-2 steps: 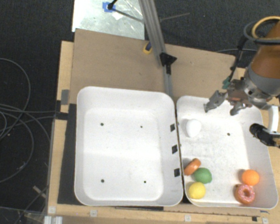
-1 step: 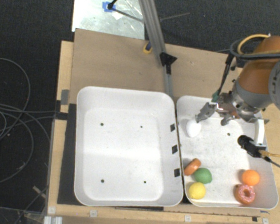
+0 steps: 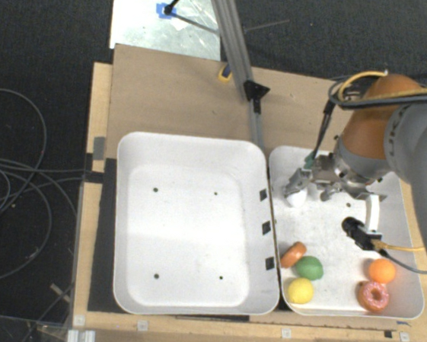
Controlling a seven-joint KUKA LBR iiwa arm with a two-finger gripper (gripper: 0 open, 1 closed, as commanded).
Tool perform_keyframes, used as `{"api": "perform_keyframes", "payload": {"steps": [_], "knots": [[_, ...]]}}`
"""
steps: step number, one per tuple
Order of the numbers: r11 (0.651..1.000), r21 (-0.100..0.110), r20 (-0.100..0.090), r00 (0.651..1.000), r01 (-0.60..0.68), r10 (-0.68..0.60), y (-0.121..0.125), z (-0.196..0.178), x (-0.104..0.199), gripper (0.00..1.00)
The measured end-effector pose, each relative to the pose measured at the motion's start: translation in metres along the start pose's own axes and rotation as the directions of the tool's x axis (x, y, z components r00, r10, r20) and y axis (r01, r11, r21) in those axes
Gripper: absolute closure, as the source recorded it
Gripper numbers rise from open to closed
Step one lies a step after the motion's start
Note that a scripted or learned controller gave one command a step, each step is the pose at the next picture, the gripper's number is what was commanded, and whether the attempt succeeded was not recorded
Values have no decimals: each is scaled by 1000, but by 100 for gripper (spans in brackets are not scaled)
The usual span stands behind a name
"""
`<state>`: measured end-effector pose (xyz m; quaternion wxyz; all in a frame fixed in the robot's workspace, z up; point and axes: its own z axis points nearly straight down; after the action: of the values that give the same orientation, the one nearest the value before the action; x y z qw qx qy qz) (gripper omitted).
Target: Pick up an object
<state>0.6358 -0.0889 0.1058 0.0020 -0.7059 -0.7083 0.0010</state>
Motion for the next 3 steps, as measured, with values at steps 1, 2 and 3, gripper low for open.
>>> {"api": "perform_keyframes", "payload": {"steps": [1,2,3], "knots": [[1000,-8,1,1000,-1,1,2,-14,-1,100],[1000,-13,3,1000,0,0,6,-79,-5,100],[1000,-13,2,1000,3,-3,9,-134,6,100]]}}
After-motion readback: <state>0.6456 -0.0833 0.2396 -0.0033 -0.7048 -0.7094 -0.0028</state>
